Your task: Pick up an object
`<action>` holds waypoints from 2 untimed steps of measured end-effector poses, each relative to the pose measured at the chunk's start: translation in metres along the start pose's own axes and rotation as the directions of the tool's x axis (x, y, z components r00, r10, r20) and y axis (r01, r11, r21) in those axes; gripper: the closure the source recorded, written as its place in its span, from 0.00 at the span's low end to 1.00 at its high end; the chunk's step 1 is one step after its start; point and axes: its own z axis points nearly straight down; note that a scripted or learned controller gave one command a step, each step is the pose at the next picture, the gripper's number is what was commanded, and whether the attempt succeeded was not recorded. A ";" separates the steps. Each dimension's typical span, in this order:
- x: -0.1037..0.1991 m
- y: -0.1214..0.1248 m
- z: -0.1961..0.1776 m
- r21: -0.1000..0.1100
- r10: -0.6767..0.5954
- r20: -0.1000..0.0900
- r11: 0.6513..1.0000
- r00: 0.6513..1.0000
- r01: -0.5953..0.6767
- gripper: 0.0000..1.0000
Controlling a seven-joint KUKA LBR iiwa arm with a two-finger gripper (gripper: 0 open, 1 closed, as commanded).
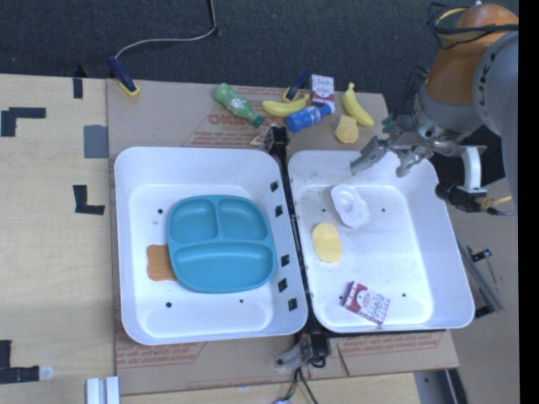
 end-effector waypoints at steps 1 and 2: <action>0.042 -0.029 0.106 0.003 0.000 -0.001 1.000 1.000 0.000 0.00; 0.042 -0.029 0.096 0.002 -0.001 -0.002 1.000 1.000 0.001 1.00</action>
